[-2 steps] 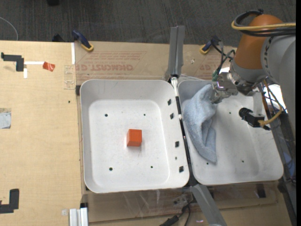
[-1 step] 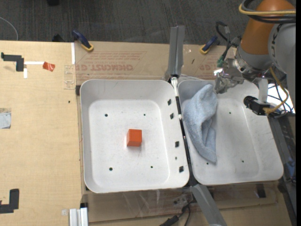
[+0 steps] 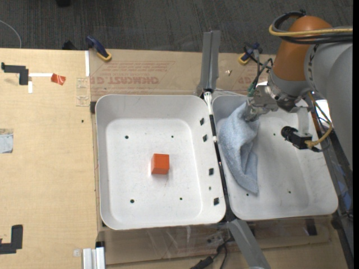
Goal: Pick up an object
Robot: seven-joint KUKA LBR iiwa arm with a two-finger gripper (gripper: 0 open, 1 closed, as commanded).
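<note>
You'll find the orange block [image 3: 160,164] alone near the middle of the left bin [image 3: 112,206]. In the right bin [image 3: 303,206], the grey-blue cloth [image 3: 240,150] drapes along the left wall, its top corner drawn up to the gripper [image 3: 253,110] near the far edge. The cloth hides the tips; their state cannot be told.

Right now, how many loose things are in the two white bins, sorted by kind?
Small orange-red cube, in the left bin: 1
Crumpled light blue-grey cloth, in the right bin, its top corner up at the gripper: 1
Total: 2
</note>
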